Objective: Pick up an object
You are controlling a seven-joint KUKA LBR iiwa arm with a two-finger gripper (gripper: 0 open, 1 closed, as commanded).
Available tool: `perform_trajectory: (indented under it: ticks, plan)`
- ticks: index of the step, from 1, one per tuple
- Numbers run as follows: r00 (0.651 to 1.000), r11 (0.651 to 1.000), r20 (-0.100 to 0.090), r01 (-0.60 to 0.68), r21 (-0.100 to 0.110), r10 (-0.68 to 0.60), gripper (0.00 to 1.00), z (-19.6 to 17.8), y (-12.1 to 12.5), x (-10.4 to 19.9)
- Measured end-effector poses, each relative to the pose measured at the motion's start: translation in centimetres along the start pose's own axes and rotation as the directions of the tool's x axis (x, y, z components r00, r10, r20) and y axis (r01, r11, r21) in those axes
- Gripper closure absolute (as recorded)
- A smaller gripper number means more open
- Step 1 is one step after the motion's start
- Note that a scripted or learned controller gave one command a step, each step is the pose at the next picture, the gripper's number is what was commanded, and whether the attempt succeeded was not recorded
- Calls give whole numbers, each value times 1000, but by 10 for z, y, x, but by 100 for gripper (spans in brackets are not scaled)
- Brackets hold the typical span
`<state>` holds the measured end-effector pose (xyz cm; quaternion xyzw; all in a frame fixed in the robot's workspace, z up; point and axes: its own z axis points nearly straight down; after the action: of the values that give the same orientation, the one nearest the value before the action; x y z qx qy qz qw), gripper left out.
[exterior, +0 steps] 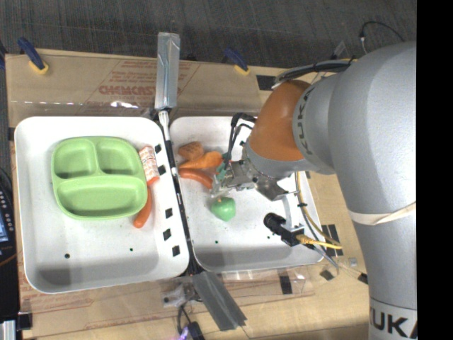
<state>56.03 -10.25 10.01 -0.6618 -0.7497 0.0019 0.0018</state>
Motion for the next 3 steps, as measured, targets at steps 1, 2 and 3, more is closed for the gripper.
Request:
perform_trajectory:
  ticks: [1, 2, 3]
  plan:
    - [970, 970, -1, -242, -3, 242, 100, -109, 12, 5]
    - [970, 970, -1, -242, -3, 242, 0, -109, 12, 5]
    - [994, 994, -2, -112, 3, 112, 0, 1, 31, 8]
